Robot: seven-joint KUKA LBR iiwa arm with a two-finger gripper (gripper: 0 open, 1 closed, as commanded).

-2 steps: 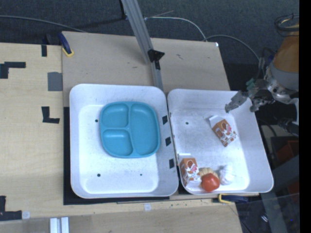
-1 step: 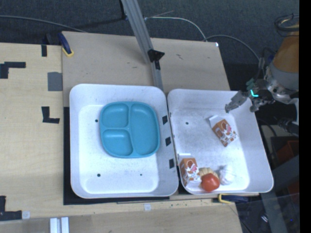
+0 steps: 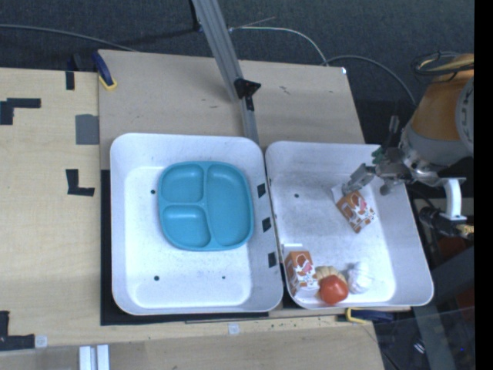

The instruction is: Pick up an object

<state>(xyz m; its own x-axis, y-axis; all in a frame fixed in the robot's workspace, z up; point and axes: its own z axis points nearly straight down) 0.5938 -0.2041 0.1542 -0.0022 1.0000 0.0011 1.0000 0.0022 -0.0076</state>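
Pincer (image 3: 362, 179) fingers apart, empty, over right bin (image 3: 400, 230); small orange packet (image 3: 356, 210) lies just below-left of it, long axis running diagonal.

two bins (image 3: 123, 206), one tray (image 3: 206, 205), perhaps five items (image 3: 356, 210)

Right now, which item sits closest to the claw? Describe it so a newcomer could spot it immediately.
Find the right-hand white bin, the one without the blue tray. Near its upper right part, just below the claw, lies a small orange and white packet, tilted. Unlike the similar carton at the bin's bottom edge, it lies alone, away from the red tomato.
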